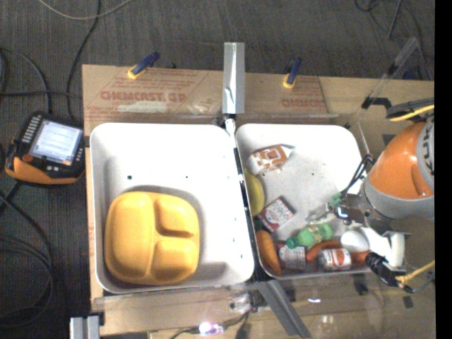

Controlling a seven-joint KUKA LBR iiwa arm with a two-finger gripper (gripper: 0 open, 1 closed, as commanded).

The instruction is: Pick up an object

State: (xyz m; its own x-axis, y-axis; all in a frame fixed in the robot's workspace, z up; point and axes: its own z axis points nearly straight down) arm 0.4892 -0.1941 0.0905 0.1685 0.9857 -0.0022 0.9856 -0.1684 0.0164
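Pendant rests on the floor off the worktop's left edge, screen up, probably parked within operator reach. Left bin carries one item, a yellow compartment tray lying flat toward the near left corner; likely the drop side, so kept mostly bare. Two clamps at the far edge pin the cardboard sheet under the bins, presumably to stop it sliding. Right bin holds the pick candidates, crowded against its near wall and left wall: a small carton lies alone toward the far left; a banana lies along the left wall, long axis running far to near; a flat packet sits just beside it; a carrot lies in the near left corner, long axis running far to near; a green bottle lies on its side, long axis left to right, cap end pointing left; a red can lies on its side by the near wall. Arm hangs over the bin's right near corner. Gripper is low beside the bottle's right end; I cannot tell how it stands or whether it has anything.
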